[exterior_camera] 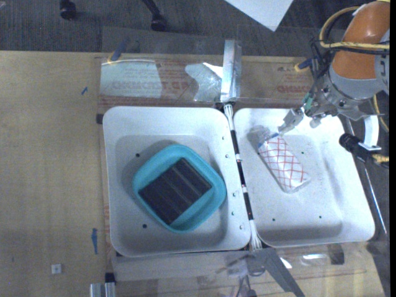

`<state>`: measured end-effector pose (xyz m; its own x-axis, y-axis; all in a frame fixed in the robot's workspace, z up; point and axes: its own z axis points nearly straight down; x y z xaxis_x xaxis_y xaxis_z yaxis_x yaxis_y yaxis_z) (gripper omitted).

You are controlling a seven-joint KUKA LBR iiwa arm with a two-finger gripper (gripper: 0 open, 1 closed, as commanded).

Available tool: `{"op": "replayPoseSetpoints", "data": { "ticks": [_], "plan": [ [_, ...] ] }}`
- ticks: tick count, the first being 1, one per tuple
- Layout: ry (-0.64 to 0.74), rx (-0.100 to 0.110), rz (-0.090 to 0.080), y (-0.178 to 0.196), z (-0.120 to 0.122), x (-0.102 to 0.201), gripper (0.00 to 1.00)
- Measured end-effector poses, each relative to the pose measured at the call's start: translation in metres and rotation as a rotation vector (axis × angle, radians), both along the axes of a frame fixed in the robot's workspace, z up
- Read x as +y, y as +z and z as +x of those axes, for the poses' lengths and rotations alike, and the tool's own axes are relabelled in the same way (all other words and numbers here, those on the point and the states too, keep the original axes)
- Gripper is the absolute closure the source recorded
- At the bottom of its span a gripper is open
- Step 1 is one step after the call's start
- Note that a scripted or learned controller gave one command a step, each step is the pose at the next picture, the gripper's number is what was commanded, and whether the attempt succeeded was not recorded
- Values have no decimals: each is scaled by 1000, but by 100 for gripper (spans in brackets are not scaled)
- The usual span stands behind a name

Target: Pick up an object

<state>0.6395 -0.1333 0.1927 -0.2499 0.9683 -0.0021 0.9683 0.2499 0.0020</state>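
A white pouch with a red criss-cross pattern (283,162) lies flat in the right bin (346,221), its grey end pointing to the back left. My gripper (292,121) hangs over the back of that bin, just up and to the right of the pouch's grey end, with nothing seen in its grasp. The grey arm with its orange band (365,26) comes in from the upper right. In the left bin (117,135) sits a teal square dish (213,190) holding a dark ridged block (174,190).
A metal divider post (231,73) stands behind the seam between the bins. Clear plastic packaging (148,79) lies along the bench's back edge. A black fitting (352,145) juts over the right bin's right side.
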Motion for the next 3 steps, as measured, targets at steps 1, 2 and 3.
{"op": "replayPoseSetpoints", "data": {
  "ticks": [1, 2, 3],
  "plan": [
    [294, 1, 0, 4, -7, 6, 0],
    [363, -4, -1, -97, -31, 19, 0],
    [359, -11, -4, -85, -29, 17, 100]
  ]
}}
